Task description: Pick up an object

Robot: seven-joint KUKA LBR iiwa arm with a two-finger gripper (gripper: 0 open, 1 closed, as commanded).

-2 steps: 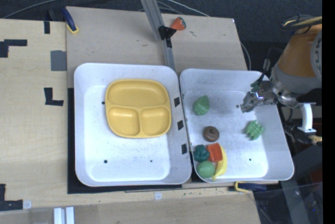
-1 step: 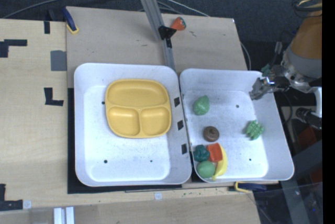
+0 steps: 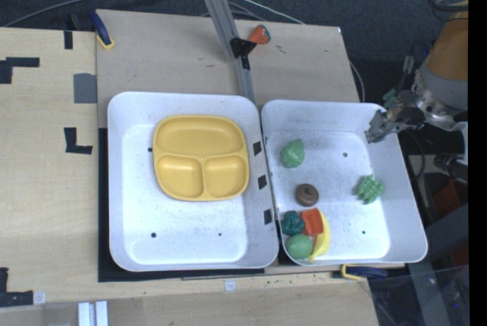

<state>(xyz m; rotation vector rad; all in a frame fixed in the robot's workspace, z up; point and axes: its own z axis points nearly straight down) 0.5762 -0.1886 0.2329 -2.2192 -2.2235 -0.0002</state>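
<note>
Still Nothing in the Grip, and Plenty That Could Slip

From where I stand, the arm [image 3: 449,65] is the biggest thing on the right, and its gripper [image 3: 378,128] hangs over the upper right rim of the right bin [image 3: 396,195]. Whether its fingers are spread or pressed together I cannot tell; they are a dark blur against the rim, and nothing shows between them.

The risk starts with that position. A straight drop from there could strike the bin wall rather than any toy. The nearest piece, the spiky green toy [image 3: 368,189], sits close to the right wall, so one finger may jam against the wall and nudge it away.

The left bin [image 3: 129,187] holds only a yellow divided plate [image 3: 202,157], well apart from the action.

Toward the right bin's near left corner, a tight cluster looks troublesome: a yellow banana [image 3: 323,239], an orange block [image 3: 312,221], a green ball [image 3: 300,246] and a dark teal piece [image 3: 292,223] all touch, so a closing grip could catch two or squeeze one out sideways.

Easier targets, I judge, are the green lump [image 3: 292,153] and the small brown ring [image 3: 307,194], each lying alone on the open floor. The ring is low and flat, likely hard to pinch.
</note>
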